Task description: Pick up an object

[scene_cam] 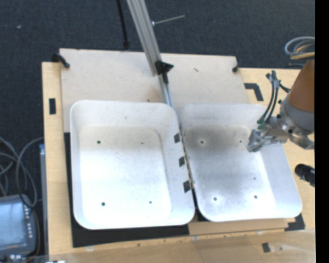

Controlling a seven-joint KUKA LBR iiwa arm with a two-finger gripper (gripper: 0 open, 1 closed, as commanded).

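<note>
A: Where's the object to grab?
B: Can't make one out. Both bins look bare, just dark scuffs on the floors.
A: Gripper (256,141)?
B: Right of frame, low over the right bin (230,212), near its upper right part. Too small and blurry to tell if it's wide or narrow; nothing visibly in it.
A: Risk?
B: Prob. a grab on nothing, w/ fingertips scraping the bin floor if it drops further. Left bin (77,147) sits well apart, across the centre divider.
</note>
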